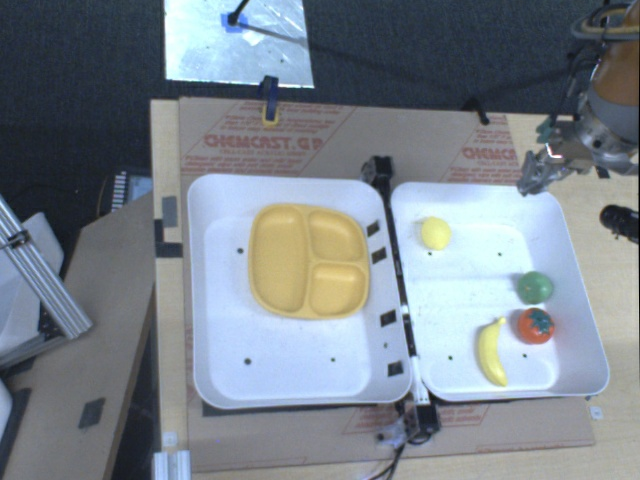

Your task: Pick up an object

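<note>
Left bin (215, 368): yellow tray (306, 260); right bin (575, 363): seemingly fruit (492, 352).

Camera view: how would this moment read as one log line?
gripper: above right bin's far corner | right bin: lemon, green ball, tomato, banana | left bin: yellow tray

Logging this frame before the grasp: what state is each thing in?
Yellow three-compartment plastic tray: flat in left bin.
Yellow round lemon: loose in right bin.
Green ball: loose.
Orange-red tomato: beside green ball.
Yellow banana: lying flat.
Gripper: above bin's far corner.
</note>
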